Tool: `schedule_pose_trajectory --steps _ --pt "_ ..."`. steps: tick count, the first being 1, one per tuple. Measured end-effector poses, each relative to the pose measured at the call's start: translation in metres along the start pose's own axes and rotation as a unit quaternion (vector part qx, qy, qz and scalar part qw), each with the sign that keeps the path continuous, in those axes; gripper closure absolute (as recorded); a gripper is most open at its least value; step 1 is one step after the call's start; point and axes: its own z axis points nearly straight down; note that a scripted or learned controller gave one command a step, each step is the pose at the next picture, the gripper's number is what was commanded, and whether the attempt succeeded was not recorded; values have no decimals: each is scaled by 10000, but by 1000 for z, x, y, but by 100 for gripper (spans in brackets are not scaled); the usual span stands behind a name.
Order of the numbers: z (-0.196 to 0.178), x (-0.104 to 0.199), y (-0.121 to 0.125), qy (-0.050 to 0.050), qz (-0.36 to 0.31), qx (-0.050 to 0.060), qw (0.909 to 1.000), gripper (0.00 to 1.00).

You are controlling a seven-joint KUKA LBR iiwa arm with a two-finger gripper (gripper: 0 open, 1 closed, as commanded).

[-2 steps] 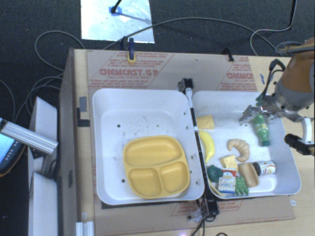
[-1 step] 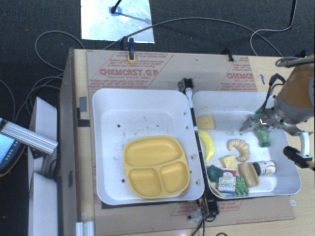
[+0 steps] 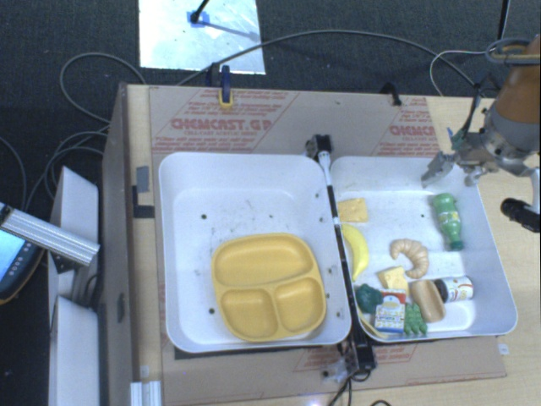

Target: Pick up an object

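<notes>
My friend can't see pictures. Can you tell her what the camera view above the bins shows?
The robot's gripper hangs above the far right corner of the right bin, holding nothing. That bin has toy food: a green bottle, a croissant and a banana. The left bin holds a yellow divided tray.

From my remote seat, the only wording I could read was the red print "CHEMCAST GP" on the brown protective sheet [image 3: 254, 117] lying under the two white bins on the counter [image 3: 507, 252]. It stood clearest on the sheet's upper left, and it repeated at a slant, partly cut off, toward the upper right. A small carton [image 3: 390, 315] and a bottle [image 3: 456, 289] in the right bin [image 3: 499, 311] bore labels, too small to read.
</notes>
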Motion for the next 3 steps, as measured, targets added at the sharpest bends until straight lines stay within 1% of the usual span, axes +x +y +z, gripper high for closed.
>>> schedule_pose_trajectory --steps 1,2,3 --pt "91 0 -18 9 11 26 10000 0" --pt "79 0 -16 0 -3 9 10000 100" --pt "1 76 -5 13 -2 2 10000 100"
